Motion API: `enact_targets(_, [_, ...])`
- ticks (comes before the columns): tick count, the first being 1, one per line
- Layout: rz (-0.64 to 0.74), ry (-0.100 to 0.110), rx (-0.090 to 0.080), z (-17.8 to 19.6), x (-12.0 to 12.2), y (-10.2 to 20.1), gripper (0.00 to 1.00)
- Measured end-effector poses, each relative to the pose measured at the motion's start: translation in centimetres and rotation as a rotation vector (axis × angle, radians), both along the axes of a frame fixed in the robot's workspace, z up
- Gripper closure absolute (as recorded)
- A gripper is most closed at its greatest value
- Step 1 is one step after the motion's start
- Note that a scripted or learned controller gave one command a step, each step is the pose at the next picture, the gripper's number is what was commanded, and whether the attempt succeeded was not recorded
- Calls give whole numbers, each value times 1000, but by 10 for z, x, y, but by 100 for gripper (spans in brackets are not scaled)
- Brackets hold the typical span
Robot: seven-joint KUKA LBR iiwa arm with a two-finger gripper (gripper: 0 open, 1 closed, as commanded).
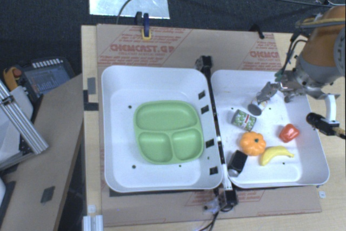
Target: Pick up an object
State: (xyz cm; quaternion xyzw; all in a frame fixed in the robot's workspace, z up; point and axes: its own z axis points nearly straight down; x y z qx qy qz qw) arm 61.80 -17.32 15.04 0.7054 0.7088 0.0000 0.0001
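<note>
The approach step is judged to be in hand: the gripper (260, 101) is hung low over the right bin (311, 173), reaching in from the arm (322, 54), and nothing is seen between its fingertips. How far it is parted cannot be told at this slant.

The can (244, 119) is found just below and slightly left of the gripper, lying on its side. A short descent onto it would probably be called for next.

Further below, one orange pumpkin (252, 143), one banana (276, 155) and one black block (237, 162) are counted; one red pepper (289, 133) is placed below and to the right. One green tray (167, 131) is held in the left bin (116, 84), well to the gripper's left. Two bins are counted.
</note>
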Motion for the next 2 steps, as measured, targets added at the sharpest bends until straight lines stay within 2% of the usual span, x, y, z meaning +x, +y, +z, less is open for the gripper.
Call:
enact_targets(1, [1,0,0,-42,2,5,0])
enact_targets(2, [2,-1,0,-30,2,4,100])
